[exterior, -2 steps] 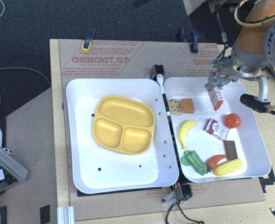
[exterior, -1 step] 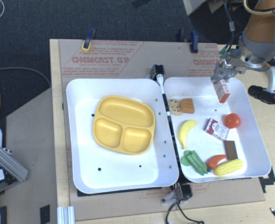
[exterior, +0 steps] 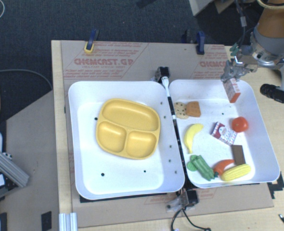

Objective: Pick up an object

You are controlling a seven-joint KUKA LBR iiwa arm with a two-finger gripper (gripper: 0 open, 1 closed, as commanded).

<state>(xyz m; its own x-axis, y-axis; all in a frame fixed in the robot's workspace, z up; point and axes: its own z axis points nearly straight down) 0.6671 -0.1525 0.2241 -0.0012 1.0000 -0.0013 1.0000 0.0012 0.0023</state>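
My gripper (exterior: 232,77) hangs over the far right corner of the right bin (exterior: 262,129). A small red and white carton (exterior: 234,90) sits tilted between its fingers, just above the bin floor, so the gripper is shut on it. Lower in the same bin lie a red tomato (exterior: 239,124), a red and white packet (exterior: 223,133), a banana (exterior: 192,136), a cookie (exterior: 181,110) and a brown piece of toast (exterior: 193,109).
Near the right bin's front edge are a brown bar (exterior: 238,154), a yellow corn cob (exterior: 236,172), a red piece (exterior: 222,166) and a green vegetable (exterior: 200,166). The left bin (exterior: 82,143) holds a yellow divided plate (exterior: 127,128).
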